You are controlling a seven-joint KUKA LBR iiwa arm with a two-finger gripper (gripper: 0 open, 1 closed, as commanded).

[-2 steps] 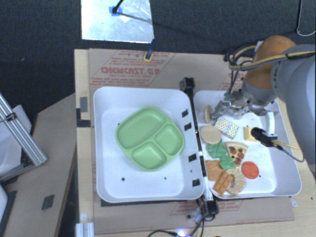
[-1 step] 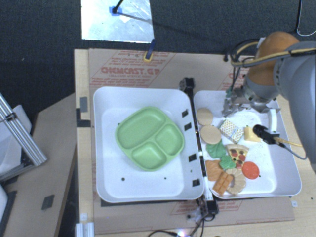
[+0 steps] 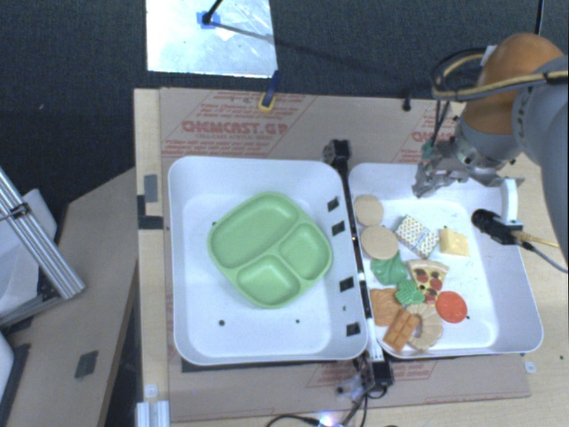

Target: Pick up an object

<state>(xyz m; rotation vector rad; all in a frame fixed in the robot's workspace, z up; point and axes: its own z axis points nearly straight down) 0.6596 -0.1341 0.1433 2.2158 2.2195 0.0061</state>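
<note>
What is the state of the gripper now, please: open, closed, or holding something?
Gripper: cannot be told. It hangs over the far side of the right bin, and nothing is seen held in it.

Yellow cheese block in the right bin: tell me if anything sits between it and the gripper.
Nothing visible does. The gripper hangs over the bin's bare far corner; the yellow cheese block lies nearer the camera, with bare floor between them.

red print reading "chemcast gp" repeats across the brown board point(image 3: 233, 124) under the bins.
</note>
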